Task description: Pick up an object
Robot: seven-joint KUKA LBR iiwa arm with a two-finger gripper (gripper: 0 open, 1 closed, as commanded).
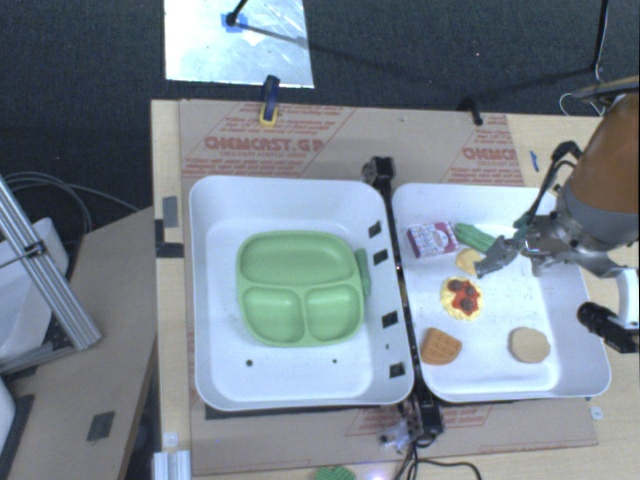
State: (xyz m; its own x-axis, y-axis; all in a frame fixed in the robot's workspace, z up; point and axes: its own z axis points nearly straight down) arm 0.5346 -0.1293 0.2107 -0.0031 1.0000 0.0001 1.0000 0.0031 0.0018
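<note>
Right-hand shallow white bin holds the candidates, all small toy-food pieces. Directly below the gripper: small yellow rounded plastic piece, just beside the dark fingertip, possibly touching; contact not resolvable. A little further along, beyond the tip: green elongated pepper-like toy, and past that a red-and-white printed packet lying flat. Toward the near side of the gripper: yellow disc with red topping, pizza-like; further off, orange waffle-patterned wafer and tan round cookie.

Judged handling: likely light hollow plastic, stiff, smooth and a bit slippery, not fragile. Yellow piece small and rounded, so apt to squirt out of a pinch; best taken across its widest part, squarely. Flat discs low to the bin floor, hard to get fingers under; green toy better taken across its narrow middle.

Gripper state: cannot tell how far open; dark fingers merge into one pointed shape at this angle, nothing visibly held between them.

Arm pose: grey arm with orange band reaching in from behind the gripper, wrist tilted forward and down, tip low over the bin.

Elsewhere, well apart across the bin divider: green plastic three-compartment tray in the other white bin, both bins on the cardboard-covered counter.
</note>
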